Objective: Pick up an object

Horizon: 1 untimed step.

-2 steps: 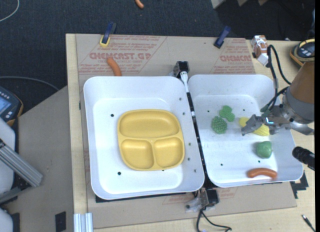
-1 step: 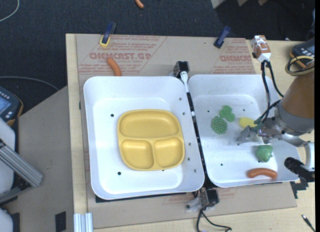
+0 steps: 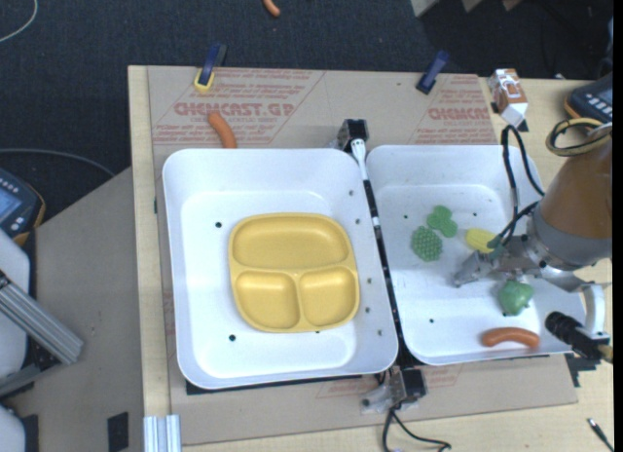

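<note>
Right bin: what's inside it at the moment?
Inside the right bin lie two green pieces, a yellow piece, a green lump and an orange sausage. The tool and arm cover part of the floor.

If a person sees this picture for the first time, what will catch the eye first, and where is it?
The yellow plastic plate with three compartments stands out first, lying in the middle of the left white bin. Next comes the grey arm with its orange band, reaching over the right white bin, its tool low among small toy foods: green pieces, a yellow piece and an orange sausage.
</note>
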Each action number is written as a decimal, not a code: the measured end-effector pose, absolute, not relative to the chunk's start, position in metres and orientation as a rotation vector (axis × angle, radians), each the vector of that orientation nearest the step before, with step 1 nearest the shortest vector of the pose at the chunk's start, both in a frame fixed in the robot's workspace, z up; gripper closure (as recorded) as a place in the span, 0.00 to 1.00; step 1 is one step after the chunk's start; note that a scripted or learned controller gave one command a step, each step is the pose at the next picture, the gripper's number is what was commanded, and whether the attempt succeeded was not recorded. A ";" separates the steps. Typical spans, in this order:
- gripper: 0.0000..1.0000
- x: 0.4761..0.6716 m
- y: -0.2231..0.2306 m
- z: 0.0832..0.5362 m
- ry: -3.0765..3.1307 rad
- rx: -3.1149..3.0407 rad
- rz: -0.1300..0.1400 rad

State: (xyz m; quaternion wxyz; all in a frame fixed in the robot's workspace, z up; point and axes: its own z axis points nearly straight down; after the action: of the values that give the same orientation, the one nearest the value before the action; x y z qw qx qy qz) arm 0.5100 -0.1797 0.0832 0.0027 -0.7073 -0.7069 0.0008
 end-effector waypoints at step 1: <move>1.00 0.511 -0.180 0.095 -2.220 -2.222 -0.001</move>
State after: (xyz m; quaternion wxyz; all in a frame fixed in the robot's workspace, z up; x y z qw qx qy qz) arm 0.5109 -0.1802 0.0951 0.0002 -0.7075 -0.7067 -0.0002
